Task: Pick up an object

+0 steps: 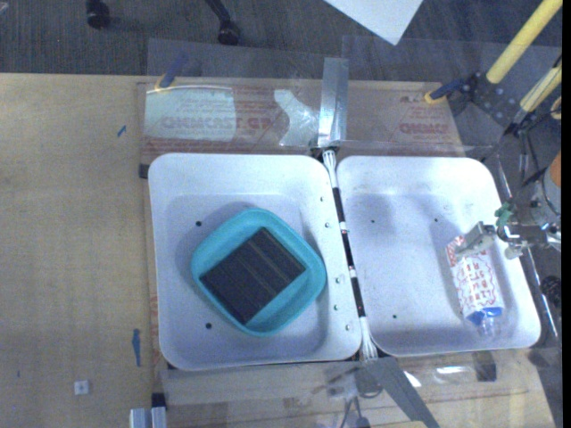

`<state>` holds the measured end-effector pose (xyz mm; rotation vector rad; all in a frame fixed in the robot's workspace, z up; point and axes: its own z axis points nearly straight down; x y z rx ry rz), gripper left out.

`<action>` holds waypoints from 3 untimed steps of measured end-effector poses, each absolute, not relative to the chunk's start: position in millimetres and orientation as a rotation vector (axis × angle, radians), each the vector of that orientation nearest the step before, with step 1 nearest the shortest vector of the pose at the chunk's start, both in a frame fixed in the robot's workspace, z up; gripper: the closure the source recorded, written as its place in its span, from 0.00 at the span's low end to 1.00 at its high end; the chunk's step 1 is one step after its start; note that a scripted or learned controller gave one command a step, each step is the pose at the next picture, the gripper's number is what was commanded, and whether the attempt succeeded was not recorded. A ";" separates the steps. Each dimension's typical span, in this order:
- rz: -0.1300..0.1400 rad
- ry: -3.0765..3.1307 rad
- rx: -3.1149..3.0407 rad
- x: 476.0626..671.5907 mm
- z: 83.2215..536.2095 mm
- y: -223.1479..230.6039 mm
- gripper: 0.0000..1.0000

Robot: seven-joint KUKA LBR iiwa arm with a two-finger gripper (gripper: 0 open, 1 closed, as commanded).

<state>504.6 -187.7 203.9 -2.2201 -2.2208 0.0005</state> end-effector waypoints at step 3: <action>0.001 -2.188 -2.254 557.0 191.4 -151.1 1.00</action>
